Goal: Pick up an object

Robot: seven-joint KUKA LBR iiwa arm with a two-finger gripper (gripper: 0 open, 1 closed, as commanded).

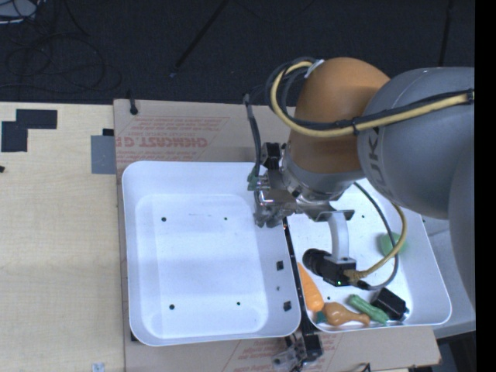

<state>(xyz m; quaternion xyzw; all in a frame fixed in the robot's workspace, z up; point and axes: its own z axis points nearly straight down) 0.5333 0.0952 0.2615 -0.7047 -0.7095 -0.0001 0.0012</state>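
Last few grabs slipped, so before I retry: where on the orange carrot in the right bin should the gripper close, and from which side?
Probably grip the orange carrot across its middle, coming straight down from above. It lies flat and elongated along the right bin's left wall, so close across its narrow width. The wall crowds one side and a tan piece sits by its lower tip, so mid-body looks freest.

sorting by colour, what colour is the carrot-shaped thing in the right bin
Orange, lying by the right bin's left wall; the camera view shows it.

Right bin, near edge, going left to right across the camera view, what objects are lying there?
Orange carrot → tan piece → green piece → black block.
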